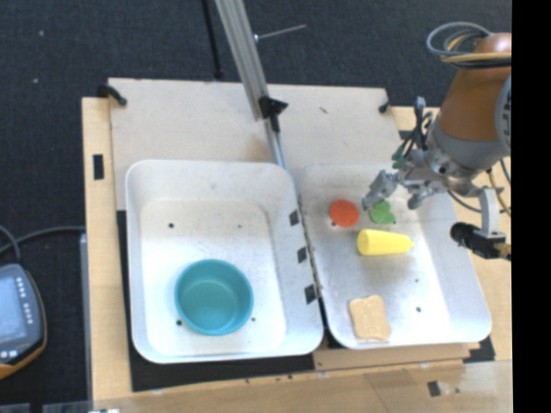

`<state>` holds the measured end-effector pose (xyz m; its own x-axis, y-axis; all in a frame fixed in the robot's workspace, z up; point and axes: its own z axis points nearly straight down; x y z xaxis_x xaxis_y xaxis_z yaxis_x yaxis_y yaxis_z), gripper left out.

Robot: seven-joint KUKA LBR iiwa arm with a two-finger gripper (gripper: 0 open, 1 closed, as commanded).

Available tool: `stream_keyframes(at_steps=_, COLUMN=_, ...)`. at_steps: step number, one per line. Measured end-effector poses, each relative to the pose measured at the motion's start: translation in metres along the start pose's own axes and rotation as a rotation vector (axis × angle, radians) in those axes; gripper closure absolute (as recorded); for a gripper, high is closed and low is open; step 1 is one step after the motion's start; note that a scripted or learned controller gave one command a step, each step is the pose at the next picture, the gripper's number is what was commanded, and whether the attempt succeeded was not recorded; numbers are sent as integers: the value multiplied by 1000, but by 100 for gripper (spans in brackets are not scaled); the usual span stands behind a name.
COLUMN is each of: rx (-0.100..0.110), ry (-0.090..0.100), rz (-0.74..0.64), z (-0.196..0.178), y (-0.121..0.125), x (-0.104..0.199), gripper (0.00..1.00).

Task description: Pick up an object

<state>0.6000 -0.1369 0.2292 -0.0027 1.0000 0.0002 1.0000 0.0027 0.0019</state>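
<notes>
In the right bin lie a red round piece, a small green piece, a yellow wedge-shaped piece and a tan slice of bread. My gripper hangs over the bin's far part, just right of and above the green piece. It is open, its two fingers spread apart with nothing between them. The left fingertip is close to the green piece's upper edge.
A teal bowl sits in the left bin near its front. A slanted metal pole rises from the back between the bins. A handheld controller lies off the bench at far left.
</notes>
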Motion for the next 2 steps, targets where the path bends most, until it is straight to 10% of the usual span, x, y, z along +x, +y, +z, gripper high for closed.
stream_keyframes(at_steps=2, rx=7, ry=-1, rz=3, z=63, y=-1, x=3, gripper=0)
